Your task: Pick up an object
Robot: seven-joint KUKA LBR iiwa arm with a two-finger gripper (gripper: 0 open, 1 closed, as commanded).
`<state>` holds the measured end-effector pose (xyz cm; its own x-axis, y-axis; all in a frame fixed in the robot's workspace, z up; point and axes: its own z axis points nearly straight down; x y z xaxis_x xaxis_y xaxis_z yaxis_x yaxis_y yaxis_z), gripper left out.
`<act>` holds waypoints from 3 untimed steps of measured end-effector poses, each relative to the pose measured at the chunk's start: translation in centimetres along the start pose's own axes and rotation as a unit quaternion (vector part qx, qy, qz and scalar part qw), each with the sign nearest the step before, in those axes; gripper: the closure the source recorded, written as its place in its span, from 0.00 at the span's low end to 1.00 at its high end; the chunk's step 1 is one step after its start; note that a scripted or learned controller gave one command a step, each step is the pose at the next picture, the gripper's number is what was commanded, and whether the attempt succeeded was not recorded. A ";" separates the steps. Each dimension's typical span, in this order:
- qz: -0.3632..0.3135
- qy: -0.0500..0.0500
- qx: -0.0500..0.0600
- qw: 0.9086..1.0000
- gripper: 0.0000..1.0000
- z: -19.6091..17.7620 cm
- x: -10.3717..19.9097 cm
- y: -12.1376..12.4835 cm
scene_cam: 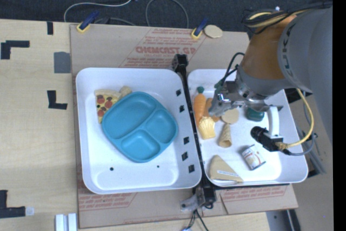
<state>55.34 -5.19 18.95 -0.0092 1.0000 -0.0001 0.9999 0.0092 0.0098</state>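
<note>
Cardboard (162,51) lies under two white bins on the desk (32,116). Nearest the lower edge of the frame, in the right bin (294,170), a pale wedge (223,169) lies flat at the bottom, with a small can (252,157) on its side just up and to the right. Above these a cone-shaped piece (225,136) sits near the middle of the bin, a yellow piece (206,127) lies to its left, and an orange carrot (200,105) rests along the left wall. In the left bin (86,170) a blue divided plate (139,126) fills the centre, its upper left edge overlapping a pizza slice (102,101). The end effector (223,105) is low in the upper middle of the right bin, just right of the carrot and above a pale round thing (231,116); whether it is spread or pressed together cannot be told. Beyond it the grey arm with its orange band (265,57) rises to the upper right of the frame. At the cardboard's far edge lies a tan disc (213,32).
</note>
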 end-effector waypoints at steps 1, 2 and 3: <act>0.004 0.000 0.006 1.000 0.00 0.6 -0.4 -0.5; 0.006 -0.001 0.007 1.000 0.00 5.9 -4.6 3.2; 0.002 -0.003 0.010 1.000 0.00 10.0 -6.9 6.9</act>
<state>62.40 -12.08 9.04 -0.0044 1.0000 -0.0059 0.9999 0.0043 -0.0101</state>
